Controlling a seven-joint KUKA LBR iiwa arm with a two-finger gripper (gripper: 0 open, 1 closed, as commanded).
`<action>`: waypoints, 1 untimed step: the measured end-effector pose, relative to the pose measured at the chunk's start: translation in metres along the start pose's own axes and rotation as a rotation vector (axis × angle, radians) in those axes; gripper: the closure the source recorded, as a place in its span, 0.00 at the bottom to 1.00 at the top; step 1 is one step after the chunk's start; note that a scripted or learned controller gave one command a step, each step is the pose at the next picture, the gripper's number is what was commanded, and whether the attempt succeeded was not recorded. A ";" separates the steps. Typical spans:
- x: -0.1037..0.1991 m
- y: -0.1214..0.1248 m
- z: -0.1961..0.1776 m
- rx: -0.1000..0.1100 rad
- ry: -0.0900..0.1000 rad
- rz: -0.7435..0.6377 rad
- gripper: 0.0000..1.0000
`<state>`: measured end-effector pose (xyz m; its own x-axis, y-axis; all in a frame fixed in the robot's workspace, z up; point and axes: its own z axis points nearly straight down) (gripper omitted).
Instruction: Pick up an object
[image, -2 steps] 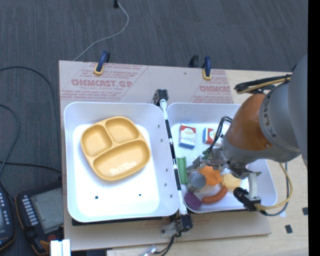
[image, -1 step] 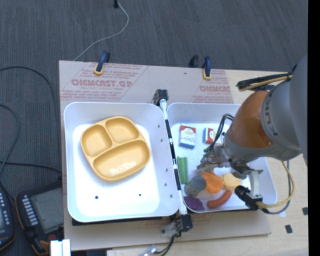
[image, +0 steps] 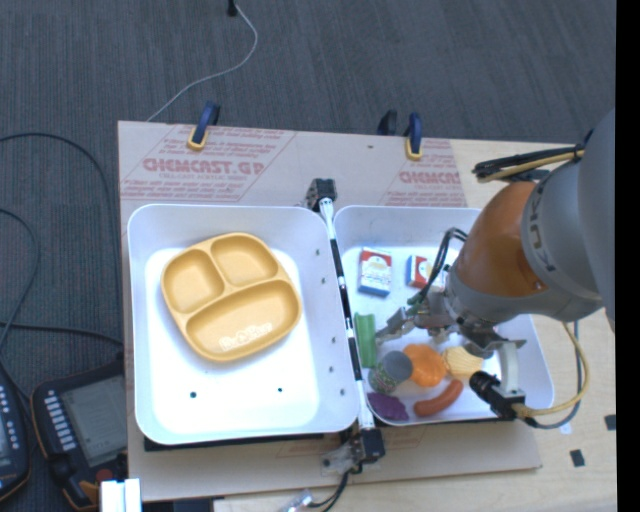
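Observation:
My gripper (image: 448, 335) hangs low over the front half of the right bin (image: 395, 235), under the arm's orange band. Just in front of it lie an orange lump (image: 428, 366), a yellow piece (image: 463, 361) and a grey round object (image: 392, 367). A red sausage-shaped item (image: 440, 400) and a purple item (image: 388, 406) sit by the bin's front wall. A green stick (image: 365, 338) lies along its left wall. The wrist hides what is right under the gripper.
At the back of the right bin are a red-and-white box (image: 375, 272) and a small blue box (image: 417, 270). The left bin (image: 140, 300) holds a yellow divided plate (image: 232, 295). A black cable loops at the arm's front right.

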<state>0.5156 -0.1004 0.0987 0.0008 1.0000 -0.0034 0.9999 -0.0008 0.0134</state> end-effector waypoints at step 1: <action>0.000 0.001 -0.010 0.000 0.001 -0.001 1.00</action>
<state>0.5162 -0.1000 0.1083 0.0003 1.0000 -0.0026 0.9999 -0.0002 0.0136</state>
